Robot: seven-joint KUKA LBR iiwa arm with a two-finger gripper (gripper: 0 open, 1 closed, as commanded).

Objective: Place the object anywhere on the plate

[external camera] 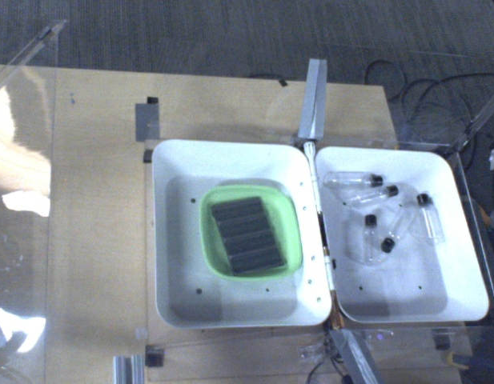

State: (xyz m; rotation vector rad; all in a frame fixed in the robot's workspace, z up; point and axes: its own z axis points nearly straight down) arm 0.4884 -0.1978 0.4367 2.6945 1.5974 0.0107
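Your green plate (209,238) in the left bin (170,294) carries a dark ridged block (247,235); clear vials (380,214) wait in the right bin (463,294), none placed. Tool state: cannot tell.

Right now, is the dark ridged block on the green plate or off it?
On it: the dark ridged block lies within the green plate in the left bin.

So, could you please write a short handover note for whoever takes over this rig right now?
Left bin: a square green plate with a dark ribbed block lying on it.
Right bin: several clear vials with black caps, loose in the upper half.
Done: judging by the block on the plate, the placing may be finished.
Left: confirm that the block is the intended object; if a vial is meant, nothing has been moved.
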